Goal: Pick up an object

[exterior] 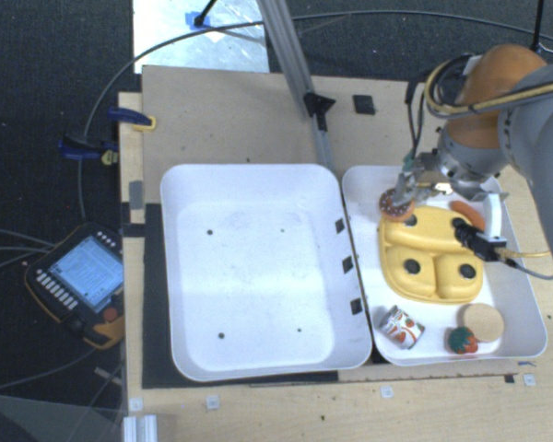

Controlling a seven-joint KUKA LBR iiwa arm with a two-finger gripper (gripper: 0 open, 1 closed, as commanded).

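Observation:
My gripper point(407, 186) hangs over the far left part of the right bin point(525, 313). Just under its tip lies a small round pink and brown piece point(396, 207), resting against the top of a large yellow moulded toy point(430, 254) with black dots. The view does not show anything held. An orange piece point(469, 215) lies beside the yellow toy, under the wrist.
Near the front of the right bin lie a small red and white can point(401, 327), a tan disc point(484, 319) and a green and red ball point(461, 341). The left bin point(180, 247) adjoins it. A metal pole point(290, 49) slants across the back.

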